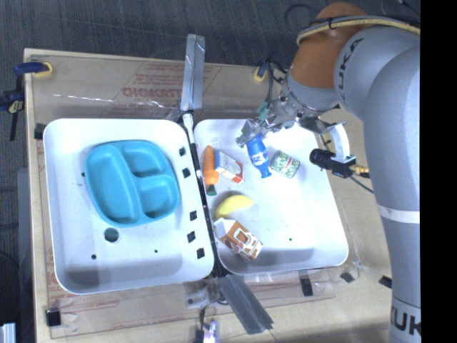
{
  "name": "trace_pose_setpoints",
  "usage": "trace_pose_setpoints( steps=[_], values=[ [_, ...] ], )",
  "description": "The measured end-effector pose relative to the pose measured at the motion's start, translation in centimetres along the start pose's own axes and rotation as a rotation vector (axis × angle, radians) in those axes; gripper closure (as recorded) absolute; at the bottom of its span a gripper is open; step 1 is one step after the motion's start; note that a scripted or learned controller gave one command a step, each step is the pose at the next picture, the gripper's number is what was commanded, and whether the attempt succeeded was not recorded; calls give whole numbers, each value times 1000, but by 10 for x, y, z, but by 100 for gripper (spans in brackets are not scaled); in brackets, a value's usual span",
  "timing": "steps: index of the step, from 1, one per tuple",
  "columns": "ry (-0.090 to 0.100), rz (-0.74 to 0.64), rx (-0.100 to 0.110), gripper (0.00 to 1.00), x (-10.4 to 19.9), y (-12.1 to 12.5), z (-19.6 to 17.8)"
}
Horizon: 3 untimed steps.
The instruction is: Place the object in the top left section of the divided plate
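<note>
Overhead, the hand (255, 136) grips a blue bottle (258, 156) above the right bin (325, 213).

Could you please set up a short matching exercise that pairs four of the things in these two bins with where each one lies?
Things:
1. divided plate
2. carrot
3. banana
4. blue bottle

Places:
A. just below the gripper
B. left bin
C. middle of the right bin
D. beside the wall between the bins

Pairs: 1-B, 2-D, 3-C, 4-A
</note>
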<state>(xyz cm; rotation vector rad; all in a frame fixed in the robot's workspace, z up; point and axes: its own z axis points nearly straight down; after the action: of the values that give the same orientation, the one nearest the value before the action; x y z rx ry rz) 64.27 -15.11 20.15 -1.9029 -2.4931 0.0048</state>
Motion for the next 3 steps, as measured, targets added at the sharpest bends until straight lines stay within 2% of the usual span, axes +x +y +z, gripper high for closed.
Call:
trace_pose_setpoints(
  steps=[1, 2, 3],
  values=[
    [-2, 46, 0, 100, 44, 27, 90],
    [-2, -32, -1, 100, 111, 45, 12],
    [-2, 64, -1, 100, 165, 60, 12]
  ],
)
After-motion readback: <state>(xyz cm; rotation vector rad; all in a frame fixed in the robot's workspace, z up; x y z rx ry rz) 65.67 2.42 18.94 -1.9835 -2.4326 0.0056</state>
